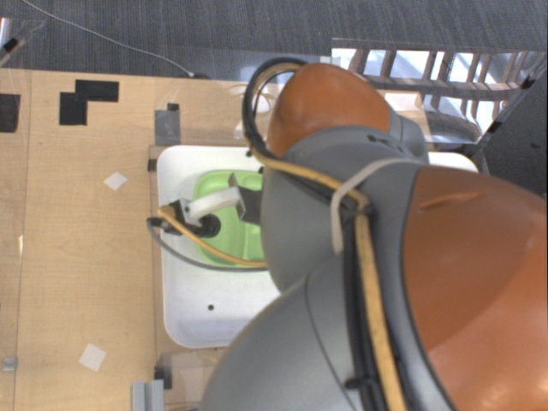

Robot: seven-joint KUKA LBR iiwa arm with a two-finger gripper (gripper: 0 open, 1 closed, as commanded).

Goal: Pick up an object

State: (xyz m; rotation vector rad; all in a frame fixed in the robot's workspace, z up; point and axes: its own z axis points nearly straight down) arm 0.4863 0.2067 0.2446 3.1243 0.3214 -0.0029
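risk, i'd judge, was a missed grab on the green obj (224, 234) in the white bin (184, 302), as the arm hid the end effector (250, 205) above it and i couldn't tell if it was apart or clamped.

Fixed camera above bench (77, 229), slanted down; arm (411, 255) close, entering right.

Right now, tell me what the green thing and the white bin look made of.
The green thing: probably moulded plastic, smooth, by its even bright colour and curved edge. The white bin: likely plastic too, matt, with rounded corners.
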